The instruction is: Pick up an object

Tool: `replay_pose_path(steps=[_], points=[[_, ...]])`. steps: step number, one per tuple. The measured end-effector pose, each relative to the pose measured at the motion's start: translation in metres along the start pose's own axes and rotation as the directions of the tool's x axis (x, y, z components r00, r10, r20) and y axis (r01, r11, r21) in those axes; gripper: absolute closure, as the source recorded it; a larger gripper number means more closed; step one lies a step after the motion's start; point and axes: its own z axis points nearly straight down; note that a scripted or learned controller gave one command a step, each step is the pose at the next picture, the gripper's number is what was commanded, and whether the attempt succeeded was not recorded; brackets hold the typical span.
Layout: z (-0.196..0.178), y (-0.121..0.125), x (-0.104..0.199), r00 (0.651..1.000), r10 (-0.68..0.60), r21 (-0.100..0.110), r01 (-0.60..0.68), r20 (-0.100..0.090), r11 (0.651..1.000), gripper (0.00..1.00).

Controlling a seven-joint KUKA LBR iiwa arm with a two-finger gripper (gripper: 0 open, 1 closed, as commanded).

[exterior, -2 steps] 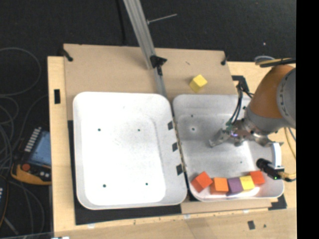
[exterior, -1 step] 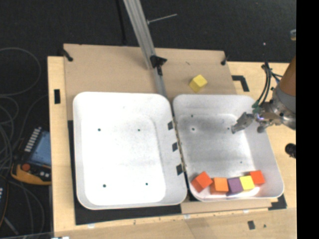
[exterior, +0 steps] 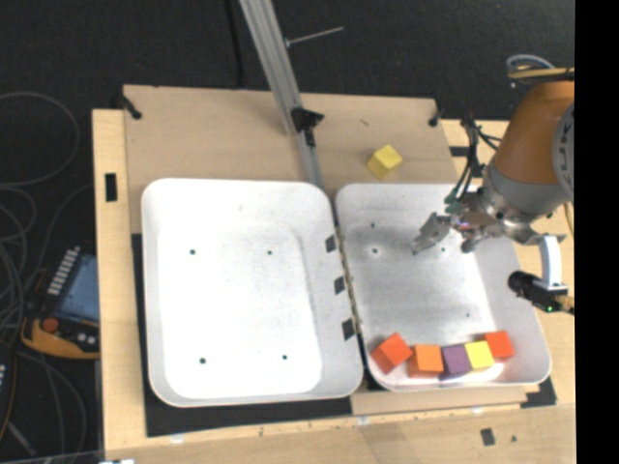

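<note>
Five blocks (exterior: 443,356) were ranged left-to-right along the right bin's (exterior: 406,211) near wall; gripper (exterior: 447,237) was spread, nothing grasped.

Arm (exterior: 537,153) cut off at right edge; tool (exterior: 447,233) fingers blurred.

The arm (exterior: 532,148) reached in from the right edge, its orange band sitting above a grey wrist. The gripper (exterior: 447,234) pointed down and leftward, its two fingers (exterior: 427,232) spread apart with nothing between them.
</note>
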Motion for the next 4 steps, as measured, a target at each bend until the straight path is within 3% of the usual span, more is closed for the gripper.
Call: replay_pose_path(steps=[1, 2, 3, 4], points=[[0.035, -0.088, 0.056, 1.0, 0.007, 0.009, -0.007, -0.003, 1.0, 0.0], [0.089, -0.017, 0.07, 1.0, 0.001, -0.003, -0.001, 0.0, 1.0, 0.0], [0.042, -0.006, 0.041, 1.0, 0.009, -0.005, -0.009, 0.002, 1.0, 0.0], [-0.065, -0.037, 0.031, 1.0, 0.01, -0.008, -0.01, 0.002, 1.0, 0.0]])
